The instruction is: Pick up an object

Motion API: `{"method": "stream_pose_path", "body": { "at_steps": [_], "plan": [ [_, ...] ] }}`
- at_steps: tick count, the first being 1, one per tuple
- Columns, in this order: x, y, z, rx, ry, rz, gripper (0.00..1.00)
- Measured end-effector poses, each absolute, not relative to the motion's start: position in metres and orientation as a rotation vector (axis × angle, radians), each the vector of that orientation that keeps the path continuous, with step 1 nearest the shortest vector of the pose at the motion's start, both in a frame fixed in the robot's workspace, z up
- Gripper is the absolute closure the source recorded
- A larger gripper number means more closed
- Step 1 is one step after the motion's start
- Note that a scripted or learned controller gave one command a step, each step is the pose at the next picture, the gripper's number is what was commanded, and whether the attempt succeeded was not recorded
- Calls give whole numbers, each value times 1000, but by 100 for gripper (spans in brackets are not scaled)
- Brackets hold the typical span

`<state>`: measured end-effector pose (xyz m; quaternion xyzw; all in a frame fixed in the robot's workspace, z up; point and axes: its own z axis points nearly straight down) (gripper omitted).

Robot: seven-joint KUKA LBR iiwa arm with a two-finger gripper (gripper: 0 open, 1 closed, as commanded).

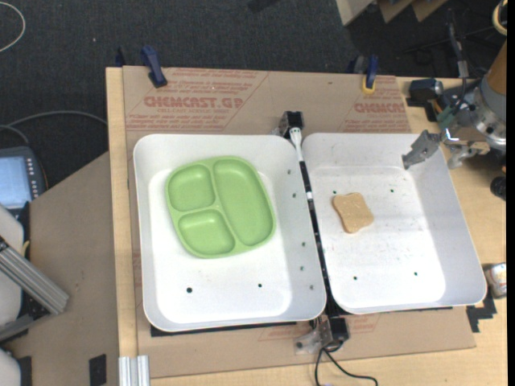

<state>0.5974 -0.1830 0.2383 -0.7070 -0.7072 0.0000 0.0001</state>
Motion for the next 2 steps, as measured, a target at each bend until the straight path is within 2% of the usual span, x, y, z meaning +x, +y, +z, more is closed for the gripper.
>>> {"method": "stream_pose_path", "body": {
  "at_steps": [1,2],
  "plan": [
    [598,-183,250,-2222,-2225,-2,100],
    [542,-142,322,-2220,-2228,-6,100]
  ]
}}
